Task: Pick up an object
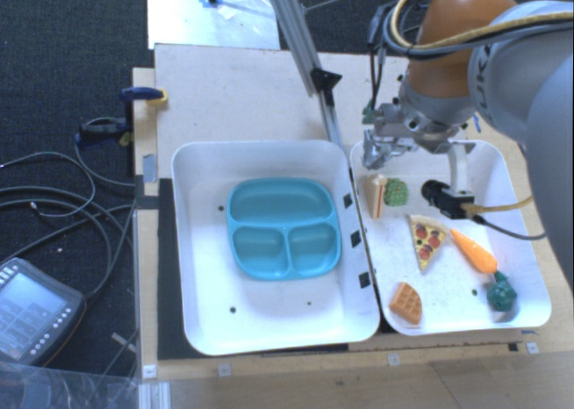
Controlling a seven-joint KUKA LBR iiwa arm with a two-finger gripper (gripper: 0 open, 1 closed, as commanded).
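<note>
Risk lay mostly in crowding at the 10 o'clock corner of the right bin, where the gripper hovered just above the near wall shared with the left bin. Whether its jaws stood wide or narrow could not be told from this slant, and nothing was seen held between them. The nearest candidates, a tan wedge with a red stripe and a green leafy piece, lay touching or almost touching just at 6 o'clock of the gripper. A straight descent there would probably have struck the bin's rim or wall, or caught both pieces at once and squeezed one out sideways. The wedge looked thin and stood close to the wall, so one jaw might have found no room on its 9 o'clock side. Other objects were easier targets: a pizza slice lay near the bin's centre, a carrot just at its 3 o'clock, a waffle toward 7 o'clock and a dark green piece in the 5 o'clock corner. The carrot, being round and tapered, seemed likely to roll from a loose pinch. The blue tray in the left bin lay well apart from all this.
</note>
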